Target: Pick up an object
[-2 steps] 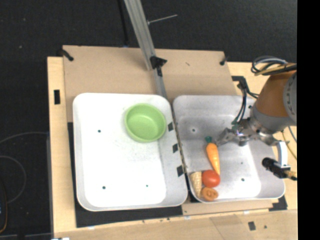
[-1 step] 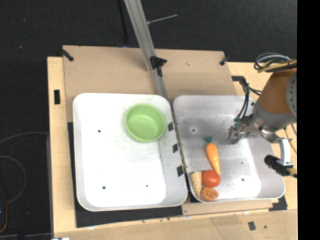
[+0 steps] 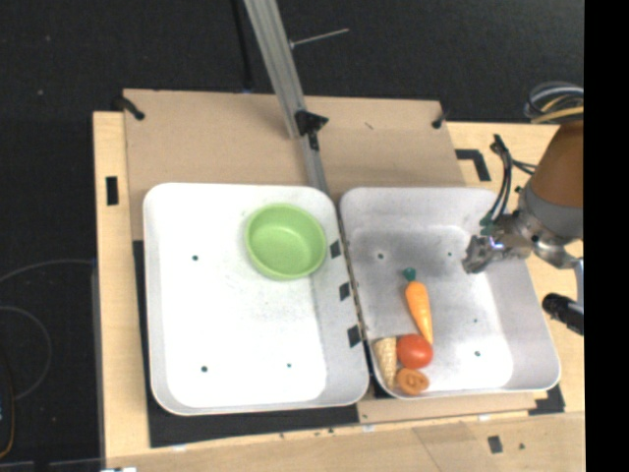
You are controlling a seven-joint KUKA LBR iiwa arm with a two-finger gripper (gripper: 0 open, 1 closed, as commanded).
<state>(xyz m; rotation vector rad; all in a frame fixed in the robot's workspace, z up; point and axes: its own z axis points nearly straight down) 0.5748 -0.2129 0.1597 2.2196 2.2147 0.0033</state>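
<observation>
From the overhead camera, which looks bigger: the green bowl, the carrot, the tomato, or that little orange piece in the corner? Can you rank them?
Largest to smallest, as they look in the camera view:
1. green bowl
2. carrot
3. tomato
4. small orange piece, only slightly smaller than the tomato, so that order is unsure.

From where I work I can read no text, label, brand or number on the bins, the bench or my own arm, though the view may be too coarse.
</observation>
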